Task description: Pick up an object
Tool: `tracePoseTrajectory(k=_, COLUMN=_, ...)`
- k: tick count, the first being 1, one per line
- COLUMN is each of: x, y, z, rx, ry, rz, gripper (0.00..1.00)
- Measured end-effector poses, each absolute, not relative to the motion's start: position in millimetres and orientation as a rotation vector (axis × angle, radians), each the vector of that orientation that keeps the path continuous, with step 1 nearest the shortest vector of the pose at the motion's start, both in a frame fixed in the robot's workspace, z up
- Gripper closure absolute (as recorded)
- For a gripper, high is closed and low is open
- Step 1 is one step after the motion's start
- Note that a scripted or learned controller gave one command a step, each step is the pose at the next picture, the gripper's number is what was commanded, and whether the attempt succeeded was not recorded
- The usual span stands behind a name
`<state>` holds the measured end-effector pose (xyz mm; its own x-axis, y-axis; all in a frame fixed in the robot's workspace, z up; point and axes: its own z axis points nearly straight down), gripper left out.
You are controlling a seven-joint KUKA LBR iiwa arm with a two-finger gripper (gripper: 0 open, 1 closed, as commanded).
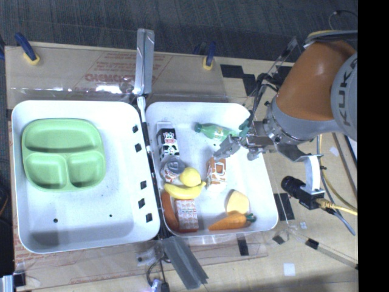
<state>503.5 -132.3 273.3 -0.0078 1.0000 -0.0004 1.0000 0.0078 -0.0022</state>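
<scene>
Several items crowded under two-finger gripper [226, 146]: small brown-and-white snack packet [217, 170] just below, green plastic bottle [213, 130] just above-left. Finger state cannot be told. Risk judged: neighbour nudged, grasp missed.

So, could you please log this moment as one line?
task: pick | gripper: over right bin, above carton | bottle beside | grasp: none seen | left bin: green tray

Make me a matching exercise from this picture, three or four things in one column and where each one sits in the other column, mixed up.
Things:
1. green tray
2. carrot
3. green bottle
4. banana

Places:
A. top of the right bin, near the hand
B. left bin
C. bottom edge of the right bin
D. middle of the right bin, under a lemon

Pairs: 1-B, 2-C, 3-A, 4-D
</scene>
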Motion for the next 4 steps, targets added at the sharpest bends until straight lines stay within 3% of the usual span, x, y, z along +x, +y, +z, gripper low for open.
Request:
tracePoseTrajectory(k=1, x=534.5, y=-140, z=166, rx=-2.161, ry=-2.277, rz=0.005, gripper=0.00)
tracePoseTrajectory(k=2, x=556.4, y=-142, z=107, rx=-2.127, ry=-2.347, rz=-0.015, gripper=0.00)
tracePoseTrajectory(k=3, x=561.9, y=-146, z=123, rx=-2.137, ry=-2.367, rz=-0.025, gripper=1.00)
tracePoseTrajectory(k=4, x=561.9, y=-145, z=123, rx=-2.136, ry=-2.368, rz=-0.025, gripper=0.00)
